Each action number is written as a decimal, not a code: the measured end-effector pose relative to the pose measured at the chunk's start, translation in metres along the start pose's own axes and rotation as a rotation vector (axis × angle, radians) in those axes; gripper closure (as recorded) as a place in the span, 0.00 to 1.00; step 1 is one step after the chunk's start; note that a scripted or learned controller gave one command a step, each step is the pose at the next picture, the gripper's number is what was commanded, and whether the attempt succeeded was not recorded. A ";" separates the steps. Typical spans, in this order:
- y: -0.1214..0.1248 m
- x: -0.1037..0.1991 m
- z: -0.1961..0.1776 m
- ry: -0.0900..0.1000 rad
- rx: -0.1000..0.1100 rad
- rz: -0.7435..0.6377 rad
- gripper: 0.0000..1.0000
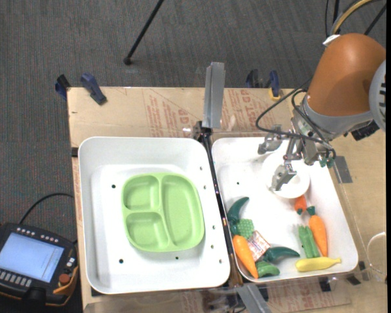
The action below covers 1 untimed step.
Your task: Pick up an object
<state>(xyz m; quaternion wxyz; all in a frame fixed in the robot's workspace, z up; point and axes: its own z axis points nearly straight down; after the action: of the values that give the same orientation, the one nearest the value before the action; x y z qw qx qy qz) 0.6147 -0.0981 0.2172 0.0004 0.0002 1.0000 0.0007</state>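
A black handheld screen [31,261] lies off the bench's near left corner; the left bin [91,155] holds a green three-part plate [163,212] in its middle; the right bin [329,188] holds toy food along its near edge: a dark green pepper [237,208], an orange carrot [244,254], a second carrot [318,233] by the right wall, and a yellow banana [318,264] in the near right corner; the claw [285,175] hangs over the bin's far part, above a small white round dish [298,186]; its fingers look spread apart with nothing between them.
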 end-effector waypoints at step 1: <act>-0.049 0.015 0.132 0.003 -0.001 -0.086 0.00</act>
<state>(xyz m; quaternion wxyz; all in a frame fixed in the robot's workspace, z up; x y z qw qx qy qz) 0.5994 -0.1468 0.0855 -0.0012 -0.0428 0.9991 0.0012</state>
